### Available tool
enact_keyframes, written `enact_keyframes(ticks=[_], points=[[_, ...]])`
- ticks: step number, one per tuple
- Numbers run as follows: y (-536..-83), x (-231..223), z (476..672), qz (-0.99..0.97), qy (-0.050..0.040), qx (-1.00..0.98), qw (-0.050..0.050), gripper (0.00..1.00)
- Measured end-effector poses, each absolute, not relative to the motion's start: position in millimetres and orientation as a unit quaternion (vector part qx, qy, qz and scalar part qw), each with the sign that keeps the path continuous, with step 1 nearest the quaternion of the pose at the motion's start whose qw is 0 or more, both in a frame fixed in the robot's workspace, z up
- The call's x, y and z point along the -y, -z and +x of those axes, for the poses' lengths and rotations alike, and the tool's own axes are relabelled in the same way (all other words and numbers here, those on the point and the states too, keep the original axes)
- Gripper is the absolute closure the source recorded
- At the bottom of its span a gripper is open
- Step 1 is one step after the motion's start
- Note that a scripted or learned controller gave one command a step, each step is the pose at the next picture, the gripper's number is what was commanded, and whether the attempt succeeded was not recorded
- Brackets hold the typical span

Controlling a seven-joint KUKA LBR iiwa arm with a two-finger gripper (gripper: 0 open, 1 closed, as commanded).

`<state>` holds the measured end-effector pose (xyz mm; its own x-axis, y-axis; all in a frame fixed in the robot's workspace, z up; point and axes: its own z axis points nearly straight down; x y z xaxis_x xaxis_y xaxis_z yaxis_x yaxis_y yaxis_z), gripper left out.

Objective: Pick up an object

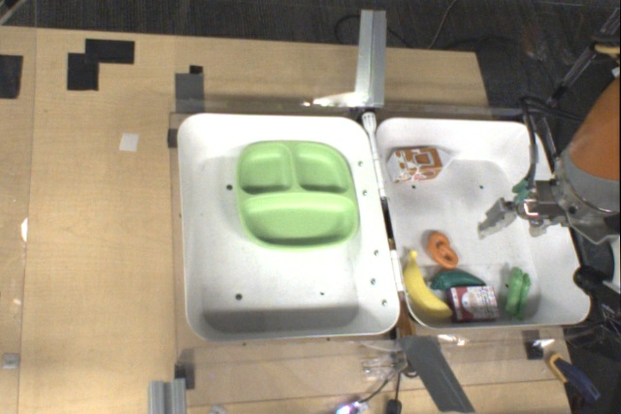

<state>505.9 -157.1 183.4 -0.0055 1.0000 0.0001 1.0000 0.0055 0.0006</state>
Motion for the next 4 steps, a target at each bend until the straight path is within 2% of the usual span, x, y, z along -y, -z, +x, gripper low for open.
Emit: enact_keyframes(ticks=[1, 2, 3, 4], points=[[-204, 123, 561.5, 0.72, -0.001, -0.694, 0.001, 0.0], [-113, 103, 551.2, 0.675, -0.0001, -0.738, 0.0, 0.0], [-92, 96, 533.0, 0.67, -0.0054, -0.742, 0.007, 0.0], [-107, 122, 535.6, 0.711, -0.0007, -0.703, 0.001, 0.0]])
